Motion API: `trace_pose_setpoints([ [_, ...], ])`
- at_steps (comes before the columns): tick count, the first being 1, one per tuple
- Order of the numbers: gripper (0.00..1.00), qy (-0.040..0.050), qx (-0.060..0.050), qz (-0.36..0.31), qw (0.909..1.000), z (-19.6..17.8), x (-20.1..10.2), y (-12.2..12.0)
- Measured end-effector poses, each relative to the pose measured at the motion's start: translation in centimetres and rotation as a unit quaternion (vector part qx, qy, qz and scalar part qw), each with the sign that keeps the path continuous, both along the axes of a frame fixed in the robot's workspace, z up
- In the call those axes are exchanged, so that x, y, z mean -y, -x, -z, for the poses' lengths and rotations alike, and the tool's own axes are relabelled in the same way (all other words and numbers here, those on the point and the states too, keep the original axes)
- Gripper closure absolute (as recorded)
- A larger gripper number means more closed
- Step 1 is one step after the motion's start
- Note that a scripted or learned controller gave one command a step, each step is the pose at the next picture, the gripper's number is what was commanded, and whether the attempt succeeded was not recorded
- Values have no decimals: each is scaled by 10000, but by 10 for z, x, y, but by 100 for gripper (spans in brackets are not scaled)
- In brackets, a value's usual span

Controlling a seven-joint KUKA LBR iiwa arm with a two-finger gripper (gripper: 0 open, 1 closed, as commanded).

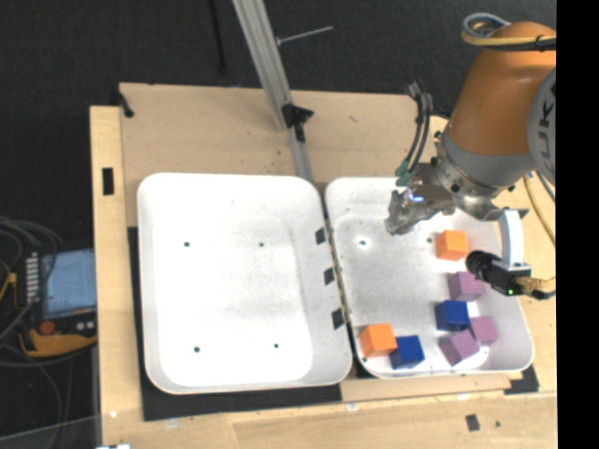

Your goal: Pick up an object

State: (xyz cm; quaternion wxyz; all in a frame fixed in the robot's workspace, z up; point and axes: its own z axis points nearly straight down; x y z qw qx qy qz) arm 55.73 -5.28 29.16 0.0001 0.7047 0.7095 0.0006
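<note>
Over right bin (374, 279), arm (496, 101) holds tool (408, 215) pointing down.

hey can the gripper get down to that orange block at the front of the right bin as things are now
Probably yes. The orange block lies near the front edge of the right bin, open from above, though a blue block touches its right side. The gripper hangs over the bin's far part, with bare floor between them.

Blocks (453, 315) lie in the right bin (374, 279).
</note>
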Motion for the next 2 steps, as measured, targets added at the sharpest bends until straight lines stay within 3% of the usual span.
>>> trace_pose_setpoints([
  [2, 100, 3, -8, 6, 10000, 33, -89, 16],
])
